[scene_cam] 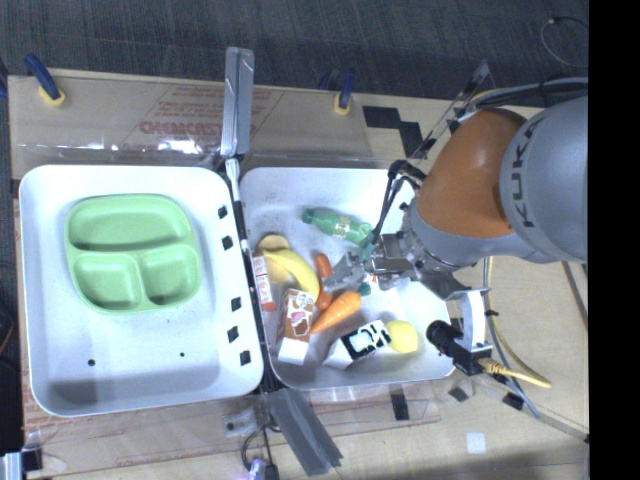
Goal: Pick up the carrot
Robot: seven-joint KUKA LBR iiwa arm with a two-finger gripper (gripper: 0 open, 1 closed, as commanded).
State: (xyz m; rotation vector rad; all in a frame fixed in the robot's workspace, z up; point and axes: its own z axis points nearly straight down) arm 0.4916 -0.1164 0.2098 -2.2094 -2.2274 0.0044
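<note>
The carrot (pixel 336 311) is orange and lies at a slant in the right bin (pixel 300 193), its thick end toward the upper right. It rests between a brown carton (pixel 298 316) and a black-and-white item (pixel 365 340). My gripper (pixel 353 268) hangs low in the bin just above and to the right of the carrot's thick end, beside a small red-orange piece (pixel 322 266). Nothing is visibly held. The arm's grey and orange wrist (pixel 470 193) covers the bin's right side.
A banana (pixel 292 268), a green bottle (pixel 338 226) and a yellow lemon (pixel 402 337) crowd the right bin around the carrot. The left bin (pixel 40 298) holds a green divided tray (pixel 133 251). A divider with black clips (pixel 238 258) separates the bins.
</note>
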